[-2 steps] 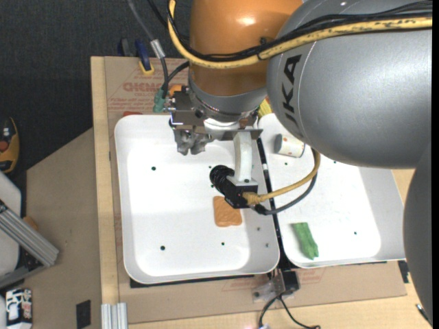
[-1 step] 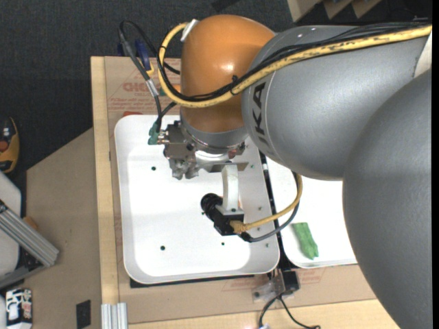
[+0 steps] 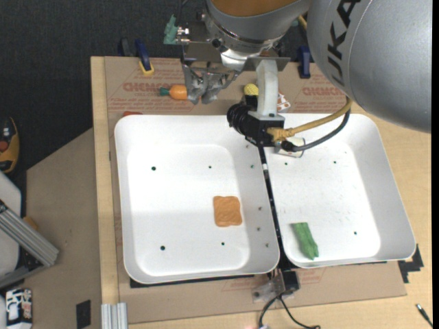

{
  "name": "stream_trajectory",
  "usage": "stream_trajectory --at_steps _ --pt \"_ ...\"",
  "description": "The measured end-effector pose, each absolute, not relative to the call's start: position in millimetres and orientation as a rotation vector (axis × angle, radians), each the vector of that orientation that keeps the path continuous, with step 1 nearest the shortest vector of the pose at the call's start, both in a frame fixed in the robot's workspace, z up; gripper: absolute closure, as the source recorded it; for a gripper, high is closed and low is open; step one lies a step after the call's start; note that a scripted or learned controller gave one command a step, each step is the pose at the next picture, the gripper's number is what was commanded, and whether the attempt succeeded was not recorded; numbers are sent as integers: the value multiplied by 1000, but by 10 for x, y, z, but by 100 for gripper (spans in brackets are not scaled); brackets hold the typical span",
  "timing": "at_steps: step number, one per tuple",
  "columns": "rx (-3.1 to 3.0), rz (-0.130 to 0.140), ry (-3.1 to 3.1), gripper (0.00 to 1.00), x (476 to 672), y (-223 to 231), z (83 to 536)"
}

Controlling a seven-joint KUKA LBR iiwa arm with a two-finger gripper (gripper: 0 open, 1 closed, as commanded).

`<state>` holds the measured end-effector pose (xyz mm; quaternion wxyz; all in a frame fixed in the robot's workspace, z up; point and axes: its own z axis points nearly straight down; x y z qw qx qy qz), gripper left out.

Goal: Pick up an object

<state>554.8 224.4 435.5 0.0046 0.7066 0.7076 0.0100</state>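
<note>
An orange-brown square piece (image 3: 228,211) lies flat in the left bin (image 3: 137,204), toward its front right. In the right bin (image 3: 381,184), a green oblong piece (image 3: 306,240) rests near the front left corner. My gripper (image 3: 204,90) hangs below the grey and orange wrist at the top, over the back edge of the left bin and well away from both pieces. A small orange piece with a green tip (image 3: 177,92) shows right beside the gripper's left side; I cannot tell whether it touches it.
A black fitting with a yellow cable (image 3: 264,130) sits over the divide between the bins at the back. A yellow item (image 3: 252,88) and a red-and-white item (image 3: 283,104) lie behind it. Blue clamps (image 3: 144,59) hold the cardboard base.
</note>
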Motion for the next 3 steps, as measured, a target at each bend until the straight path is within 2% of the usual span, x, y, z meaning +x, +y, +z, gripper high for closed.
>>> stream_trajectory --at_steps 1,2,3 --pt "2226 -13 2223 100 5516 2243 2897" --pt "2222 3 2220 100 5528 2249 3059" --pt "2225 -6 2222 100 5611 2245 2516"
